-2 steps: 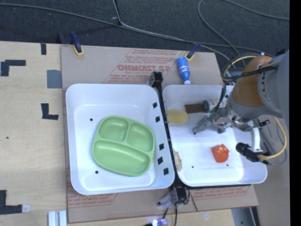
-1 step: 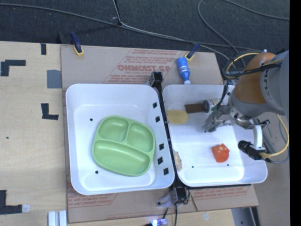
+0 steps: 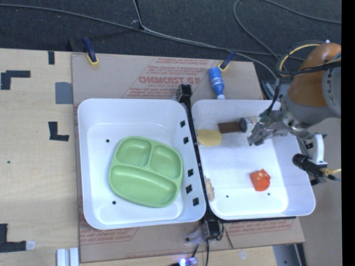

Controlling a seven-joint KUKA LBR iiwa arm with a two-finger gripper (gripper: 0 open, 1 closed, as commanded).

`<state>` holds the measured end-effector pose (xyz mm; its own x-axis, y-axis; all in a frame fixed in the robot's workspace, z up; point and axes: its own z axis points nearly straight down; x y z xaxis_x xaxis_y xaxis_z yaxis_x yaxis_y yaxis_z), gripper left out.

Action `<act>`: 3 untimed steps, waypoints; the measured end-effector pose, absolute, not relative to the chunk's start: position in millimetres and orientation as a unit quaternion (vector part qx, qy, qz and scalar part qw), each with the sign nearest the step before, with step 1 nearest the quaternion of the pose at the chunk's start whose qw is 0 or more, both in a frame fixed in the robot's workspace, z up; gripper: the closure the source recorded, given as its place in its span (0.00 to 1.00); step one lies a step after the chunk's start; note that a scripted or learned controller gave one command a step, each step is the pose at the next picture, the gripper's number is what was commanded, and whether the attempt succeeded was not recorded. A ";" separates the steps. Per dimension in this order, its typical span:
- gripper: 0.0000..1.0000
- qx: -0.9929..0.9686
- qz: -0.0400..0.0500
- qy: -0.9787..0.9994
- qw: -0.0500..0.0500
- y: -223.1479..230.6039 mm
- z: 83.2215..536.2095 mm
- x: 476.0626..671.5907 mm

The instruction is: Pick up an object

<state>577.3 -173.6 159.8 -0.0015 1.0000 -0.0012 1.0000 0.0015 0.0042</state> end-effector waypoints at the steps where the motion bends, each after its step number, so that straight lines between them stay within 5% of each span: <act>1: 1.00 0.707 0.001 0.707 0.002 -178.0 204.5 573.8; 2: 1.00 0.706 0.001 0.708 0.003 -173.7 267.6 575.0; 3: 1.00 0.705 0.000 0.709 0.000 -123.4 264.7 587.1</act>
